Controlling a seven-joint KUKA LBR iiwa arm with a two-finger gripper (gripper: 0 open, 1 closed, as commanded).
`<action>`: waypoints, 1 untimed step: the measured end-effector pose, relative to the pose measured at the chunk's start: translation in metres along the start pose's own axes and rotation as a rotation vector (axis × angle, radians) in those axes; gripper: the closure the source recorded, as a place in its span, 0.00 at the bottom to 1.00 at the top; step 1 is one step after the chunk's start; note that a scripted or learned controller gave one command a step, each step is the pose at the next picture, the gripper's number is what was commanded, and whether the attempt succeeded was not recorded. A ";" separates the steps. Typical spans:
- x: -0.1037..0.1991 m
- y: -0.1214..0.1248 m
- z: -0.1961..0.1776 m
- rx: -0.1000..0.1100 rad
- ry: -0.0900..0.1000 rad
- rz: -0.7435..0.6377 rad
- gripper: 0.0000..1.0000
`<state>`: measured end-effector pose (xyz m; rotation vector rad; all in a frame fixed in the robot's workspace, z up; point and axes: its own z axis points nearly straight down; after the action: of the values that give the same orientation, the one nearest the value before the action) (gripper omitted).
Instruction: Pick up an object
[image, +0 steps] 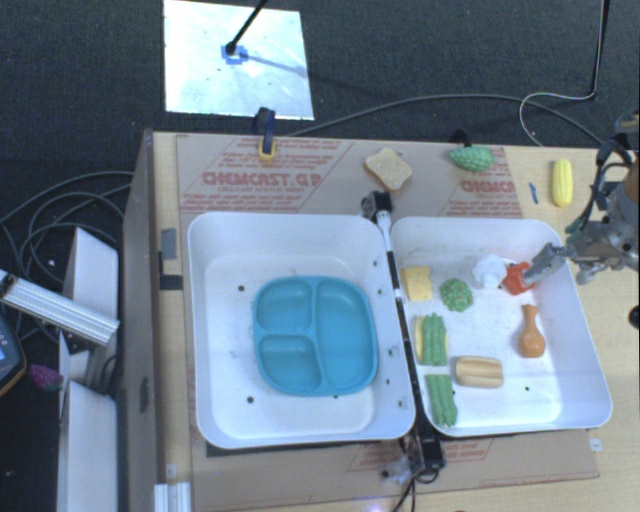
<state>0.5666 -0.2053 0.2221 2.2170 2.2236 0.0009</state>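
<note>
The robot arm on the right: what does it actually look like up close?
The part of the arm in view is mostly grey metal, blocky at the wrist, with thin cables looping over it. Its gripper ends in slim grey fingers. The picture is too blurred to read any markings.

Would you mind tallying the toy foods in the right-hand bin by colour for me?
Green: 3, a broccoli, an asparagus bundle and a pea pod
Yellow or tan: 2, a cheese block and a bread roll
Orange: 1, a squash-like piece
Red: 1, a small piece by the gripper
White: 1, a small piece
Total: 8
</note>
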 end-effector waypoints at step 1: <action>0.090 -0.024 0.138 0.000 0.001 0.000 0.00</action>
<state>0.5427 -0.1150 0.0844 2.2172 2.2243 0.0016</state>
